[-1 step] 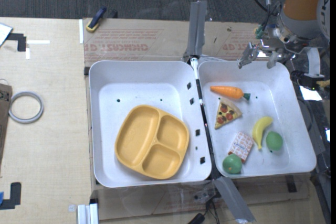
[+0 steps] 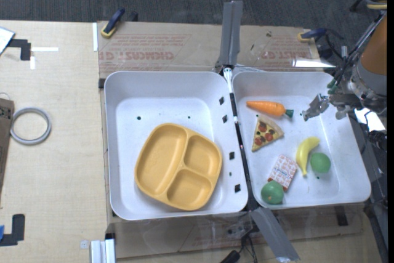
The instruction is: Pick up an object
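The right bin (image 2: 363, 191) holds an orange carrot (image 2: 269, 108), a pizza slice (image 2: 266, 133), a yellow banana (image 2: 306, 154), a green ball (image 2: 320, 162), a second green round fruit (image 2: 272, 193) and a small red-and-white packet (image 2: 283, 170). My gripper (image 2: 326, 109) hangs over the bin's upper right part, to the right of the carrot's green tip and above the banana. Its fingers stand open with nothing between them.
The left bin (image 2: 117, 132) holds a yellow divided plate (image 2: 178, 166). A grey divider (image 2: 231, 40) runs between the bins. A roll of tape (image 2: 29, 125) lies on the bench at far left. Clamps and cables sit at the back right.
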`<state>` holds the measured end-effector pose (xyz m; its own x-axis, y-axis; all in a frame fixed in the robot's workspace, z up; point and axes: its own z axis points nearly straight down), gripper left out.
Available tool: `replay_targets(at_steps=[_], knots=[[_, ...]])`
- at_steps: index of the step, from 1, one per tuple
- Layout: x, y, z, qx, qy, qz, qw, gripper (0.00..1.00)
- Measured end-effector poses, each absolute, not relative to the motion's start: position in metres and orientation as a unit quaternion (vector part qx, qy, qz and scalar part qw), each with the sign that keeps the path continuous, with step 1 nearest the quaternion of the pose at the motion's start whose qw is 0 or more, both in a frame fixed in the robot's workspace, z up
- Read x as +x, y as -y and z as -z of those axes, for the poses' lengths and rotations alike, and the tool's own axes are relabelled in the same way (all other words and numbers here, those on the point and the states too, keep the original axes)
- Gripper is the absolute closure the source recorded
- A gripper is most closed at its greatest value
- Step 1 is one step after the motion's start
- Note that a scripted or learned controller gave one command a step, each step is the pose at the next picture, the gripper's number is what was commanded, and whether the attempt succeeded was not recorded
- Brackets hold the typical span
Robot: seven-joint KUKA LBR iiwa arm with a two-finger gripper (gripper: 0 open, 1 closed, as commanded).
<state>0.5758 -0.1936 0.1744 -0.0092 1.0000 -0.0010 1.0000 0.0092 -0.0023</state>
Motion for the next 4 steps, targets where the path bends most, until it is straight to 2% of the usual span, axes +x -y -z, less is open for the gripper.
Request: replay_targets(at_steps=[1,2,3,4], knots=[[0.549,0.211,-0.091,-0.728,0.686,0.0041,0.006,0.0],[0.549,0.215,-0.1,-0.729,0.684,0.0022,0.003,1.0],[0.549,0.215,-0.109,-0.73,0.683,0.0024,0.003,1.0],[0.642,0.218,-0.092,-0.727,0.686,-0.0006,-0.001,1.0]])
